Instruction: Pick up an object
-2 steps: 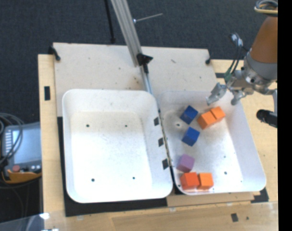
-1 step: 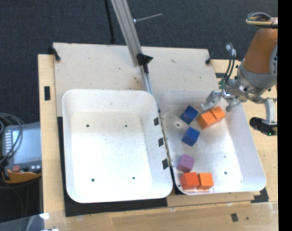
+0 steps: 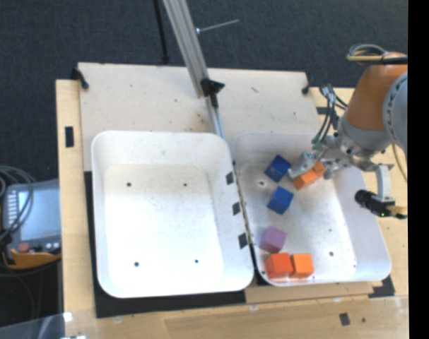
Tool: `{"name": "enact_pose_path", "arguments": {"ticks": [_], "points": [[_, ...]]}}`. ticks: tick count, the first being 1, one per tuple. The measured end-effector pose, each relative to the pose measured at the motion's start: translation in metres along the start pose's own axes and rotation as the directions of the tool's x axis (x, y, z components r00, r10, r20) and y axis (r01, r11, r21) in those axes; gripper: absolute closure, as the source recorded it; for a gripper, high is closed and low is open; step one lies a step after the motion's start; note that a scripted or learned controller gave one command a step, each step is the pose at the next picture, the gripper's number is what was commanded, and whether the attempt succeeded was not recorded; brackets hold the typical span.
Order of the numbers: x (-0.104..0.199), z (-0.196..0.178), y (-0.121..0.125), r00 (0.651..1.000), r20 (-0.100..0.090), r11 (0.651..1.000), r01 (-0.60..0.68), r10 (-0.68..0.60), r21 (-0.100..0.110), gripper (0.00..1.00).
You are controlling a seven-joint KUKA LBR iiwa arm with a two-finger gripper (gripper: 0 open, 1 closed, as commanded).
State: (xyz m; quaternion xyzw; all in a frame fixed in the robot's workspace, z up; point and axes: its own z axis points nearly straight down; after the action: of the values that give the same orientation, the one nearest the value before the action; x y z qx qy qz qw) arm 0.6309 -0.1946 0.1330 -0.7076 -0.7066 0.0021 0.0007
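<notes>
You can see the gripper (image 3: 307,169) clamped on a small orange block (image 3: 307,177) over the right bin (image 3: 366,260), so only a clean lift remains.

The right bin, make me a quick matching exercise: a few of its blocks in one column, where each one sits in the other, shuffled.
Things:
1. purple block
2. pair of orange blocks
3. small orange block

Places:
A. by the gripper, near the right bin's far side
B. against the near rim
C. just beyond the orange pair, close to the divider

Pairs: 1-C, 2-B, 3-A
</notes>
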Motion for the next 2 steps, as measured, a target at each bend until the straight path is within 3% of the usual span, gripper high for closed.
{"name": "enact_pose_path", "arguments": {"ticks": [1, 2], "points": [[-0.001, -0.016, 0.002, 1.000, 0.001, 1.000, -0.002, 0.002, -0.010, 1.00], [0.005, -0.063, 0.006, 1.000, 0.000, 1.000, 0.004, -0.004, -0.011, 1.00]]}}
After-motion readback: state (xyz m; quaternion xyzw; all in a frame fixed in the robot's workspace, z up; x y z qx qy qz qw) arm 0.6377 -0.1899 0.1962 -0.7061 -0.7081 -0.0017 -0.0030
